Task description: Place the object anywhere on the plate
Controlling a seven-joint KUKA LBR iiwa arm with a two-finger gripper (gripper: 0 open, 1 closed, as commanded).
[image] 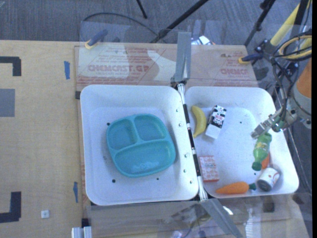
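A teal divided plate (141, 144) lies in the left bin (94, 103) with nothing on it. The right bin (237, 103) holds a yellow banana (199, 120), a small black-and-white milk carton (216, 121), a red box (208, 167), an orange carrot (233, 187), a green bottle (261, 150) and a white can (268, 178). My gripper (261, 129) hangs at the right bin's right side, just above the top of the green bottle. Nothing visible is held in it.
A metal divider strip (188, 133) runs between the two bins. The grey arm (292, 108) and cables (282, 53) crowd the right edge. Wooden bench top (39, 133) lies to the left of the bins.
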